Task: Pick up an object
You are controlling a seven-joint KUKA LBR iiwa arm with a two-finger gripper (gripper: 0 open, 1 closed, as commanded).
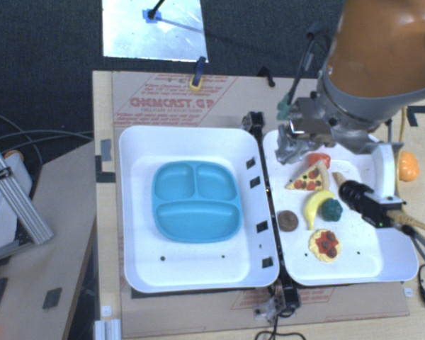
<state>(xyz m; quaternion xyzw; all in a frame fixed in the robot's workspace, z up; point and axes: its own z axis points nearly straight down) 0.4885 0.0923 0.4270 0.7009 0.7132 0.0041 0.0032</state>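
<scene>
The claw [294, 149] hung low over the right bin [386, 268], at the bin's 10 o'clock corner. That was the sensible place for it, since all the loose toys lay in this bin. From this slant I could not tell whether the claw was apart or together, and nothing showed clamped in it.

The likeliest target, in my judgement, was the pizza slice [308, 180], just beside the claw at its 5 o'clock. It was a flat yellow wedge with red dots on top, lying flat on the bin floor with its point towards 9 o'clock. That gave little height to pinch. A red piece [319, 159] sat touching or nearly touching it at 12 o'clock, which crowded that side.

A banana [313, 207] lay at the slice's 6 o'clock, with a teal lump [331, 209] against it at 3 o'clock. A brown disc [288, 220] lay near the bin's 9 o'clock wall, and a round tart with red topping [324, 245] lay by itself at 6 o'clock.

The left bin [138, 261] held 1 blue plate [196, 201] with 3 compartments, lying flat in the middle, well apart from the claw. Both bins rested on the surface [170, 101].
</scene>
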